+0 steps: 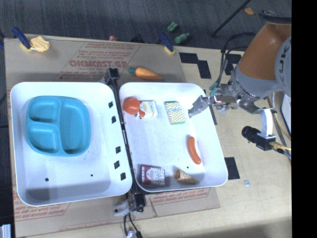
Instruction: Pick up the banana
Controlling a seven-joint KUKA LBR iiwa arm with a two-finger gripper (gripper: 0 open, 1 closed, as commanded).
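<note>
Gripper point(194, 109) over right bin point(218, 152) rim, open/closed can't tell, checked packet point(174, 112) just left, bare bin floor nearer cam, yellow lump, poss. banana point(40, 44), far left by bench point(237, 202) edge, outside bins.

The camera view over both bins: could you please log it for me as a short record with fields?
left bin: blue three-compartment plastic plate
right bin: red tomato-like toy, small white carton, patterned square packet, orange-red sausage-shaped toy, dark red box, tan wedge
on the cardboard behind the bins: orange toy carrot
banana: none identifiable
gripper: over the right bin's far right corner, holding nothing visible
</note>
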